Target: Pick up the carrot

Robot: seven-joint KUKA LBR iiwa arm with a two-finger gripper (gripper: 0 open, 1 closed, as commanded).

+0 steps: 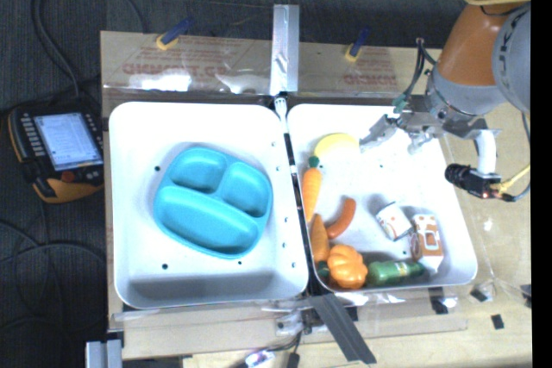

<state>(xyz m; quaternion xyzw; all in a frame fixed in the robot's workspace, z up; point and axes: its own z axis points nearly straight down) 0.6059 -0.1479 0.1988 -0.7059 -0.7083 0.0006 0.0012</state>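
Observation:
The carrot (310, 190) is orange with a green top and lies along the left wall of the right bin (431, 185), pointing toward the front. My gripper (397, 134) hangs over the back of the right bin, to the right of the carrot and well apart from it. Its two fingers are spread open with nothing between them. A yellow lemon (335, 145) sits between the gripper and the carrot.
The right bin also holds a red sausage (341, 216), an orange pumpkin (346, 266), a green bottle (394, 272), a small white can (393, 221) and an orange-white carton (428, 239). A blue divided plate (213, 199) lies in the left bin (138, 263).

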